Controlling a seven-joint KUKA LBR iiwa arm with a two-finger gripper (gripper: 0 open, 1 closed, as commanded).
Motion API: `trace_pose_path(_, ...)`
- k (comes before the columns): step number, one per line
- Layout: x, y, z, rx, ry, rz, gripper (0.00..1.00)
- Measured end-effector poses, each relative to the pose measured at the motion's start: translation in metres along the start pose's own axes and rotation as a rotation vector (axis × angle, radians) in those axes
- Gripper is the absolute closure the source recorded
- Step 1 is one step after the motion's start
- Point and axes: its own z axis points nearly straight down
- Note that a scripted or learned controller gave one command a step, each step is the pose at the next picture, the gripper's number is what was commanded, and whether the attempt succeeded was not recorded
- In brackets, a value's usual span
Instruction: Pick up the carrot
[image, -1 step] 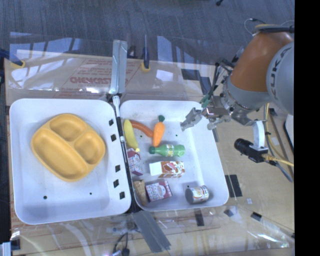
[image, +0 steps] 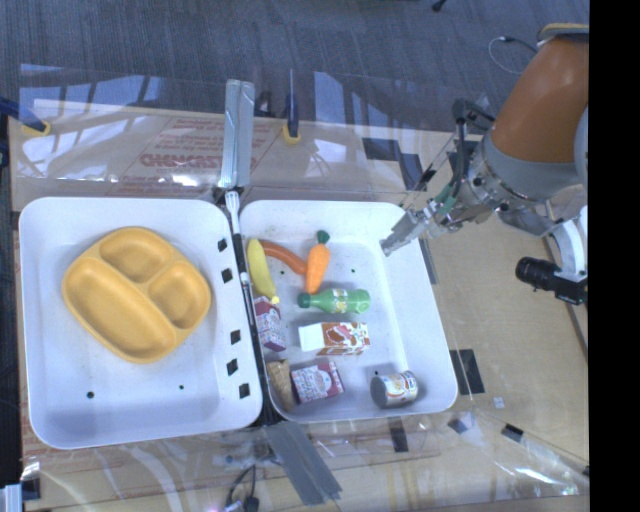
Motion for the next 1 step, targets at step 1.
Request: trace_pose_path(1,0.0567,0.0717,0.0893,0.004,0.003,-0.209,0.0)
